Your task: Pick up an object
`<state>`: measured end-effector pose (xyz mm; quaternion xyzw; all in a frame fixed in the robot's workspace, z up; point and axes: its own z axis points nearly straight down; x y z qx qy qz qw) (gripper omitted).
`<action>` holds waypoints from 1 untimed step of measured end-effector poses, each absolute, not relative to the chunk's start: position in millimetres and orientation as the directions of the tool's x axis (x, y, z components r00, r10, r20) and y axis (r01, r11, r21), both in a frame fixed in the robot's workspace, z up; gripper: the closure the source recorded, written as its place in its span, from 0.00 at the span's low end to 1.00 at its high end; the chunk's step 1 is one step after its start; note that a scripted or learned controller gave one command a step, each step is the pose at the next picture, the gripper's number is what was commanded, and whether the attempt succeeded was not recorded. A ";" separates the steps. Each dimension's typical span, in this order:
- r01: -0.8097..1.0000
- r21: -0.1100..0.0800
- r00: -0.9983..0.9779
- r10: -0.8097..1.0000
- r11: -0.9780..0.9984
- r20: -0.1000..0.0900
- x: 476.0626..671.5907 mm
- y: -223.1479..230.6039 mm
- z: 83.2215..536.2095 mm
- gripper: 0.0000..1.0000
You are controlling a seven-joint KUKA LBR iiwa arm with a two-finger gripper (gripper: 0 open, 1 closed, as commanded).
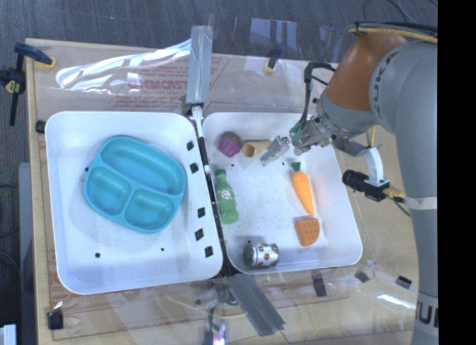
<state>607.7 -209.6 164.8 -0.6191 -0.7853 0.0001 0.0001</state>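
I see gripper (pixel 277 150) low over right bin (pixel 338 250), near its back wall. Fingers look spread a little, nothing between them. Carrot (pixel 302 190) is my landmark, in right bin. Gripper sits just up and left of carrot. Orange block (pixel 307 230) just below carrot. Purple ball (pixel 229 143) up-left of carrot, past gripper. Green bottle (pixel 225 197) left of carrot. Can (pixel 262 254) down-left of carrot. Blue tray (pixel 135 184) far left of carrot, in left bin (pixel 67 262).
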 end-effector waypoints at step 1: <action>0.981 -0.004 -0.192 0.981 0.193 0.002 556.6 -209.4 93.2 0.00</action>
